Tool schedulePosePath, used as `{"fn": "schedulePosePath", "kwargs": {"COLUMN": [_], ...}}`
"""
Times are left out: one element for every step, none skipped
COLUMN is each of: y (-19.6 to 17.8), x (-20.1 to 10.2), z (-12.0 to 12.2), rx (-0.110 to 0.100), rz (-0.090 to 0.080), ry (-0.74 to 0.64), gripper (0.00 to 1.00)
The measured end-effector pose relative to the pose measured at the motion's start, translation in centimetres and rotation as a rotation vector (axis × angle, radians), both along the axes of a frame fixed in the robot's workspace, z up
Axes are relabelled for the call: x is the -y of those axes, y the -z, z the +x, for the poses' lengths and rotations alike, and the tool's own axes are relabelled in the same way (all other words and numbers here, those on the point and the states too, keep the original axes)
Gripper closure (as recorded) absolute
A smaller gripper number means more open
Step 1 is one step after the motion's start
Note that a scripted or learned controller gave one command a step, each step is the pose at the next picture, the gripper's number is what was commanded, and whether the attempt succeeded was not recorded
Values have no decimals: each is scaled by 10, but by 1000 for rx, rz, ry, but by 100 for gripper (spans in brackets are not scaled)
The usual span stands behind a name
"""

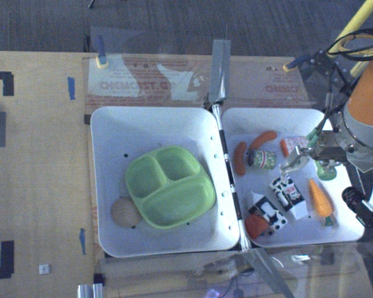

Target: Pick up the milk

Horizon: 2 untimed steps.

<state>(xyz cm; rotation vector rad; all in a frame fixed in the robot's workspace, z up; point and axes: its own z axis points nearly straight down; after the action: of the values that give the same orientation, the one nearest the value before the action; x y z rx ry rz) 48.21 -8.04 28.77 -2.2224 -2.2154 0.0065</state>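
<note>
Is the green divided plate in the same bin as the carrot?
No. The green divided plate lies in the left bin, while the carrot lies in the right bin.

— What colours fill the right white bin (pixel 236 121)?

— Two black-and-white cow-patterned milk cartons (pixel 288 192) with red patches, an orange carrot (pixel 320 198), two red-orange sausages (pixel 239 158), a green-labelled can (pixel 261 159) and a red tomato (pixel 256 227).

— And the left white bin (pixel 112 129)?

— A lime-green divided plate (pixel 169 186) beside a tan, speckled round thing (pixel 125 212).

— The surroundings?

— A grey arm with an orange band (pixel 368 98), a pale wooden bench (pixel 37 185) marked with blue and black tape, and brown cardboard (pixel 149 82) printed in red.
</note>
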Motion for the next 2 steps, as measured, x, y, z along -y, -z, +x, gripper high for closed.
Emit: {"fn": "schedulePosePath", "kwargs": {"y": [141, 177], "x": [15, 23], "z": [-3, 8], "rx": [3, 45], "rz": [1, -10], "ry": [-39, -101], "gripper": [0, 0]}}
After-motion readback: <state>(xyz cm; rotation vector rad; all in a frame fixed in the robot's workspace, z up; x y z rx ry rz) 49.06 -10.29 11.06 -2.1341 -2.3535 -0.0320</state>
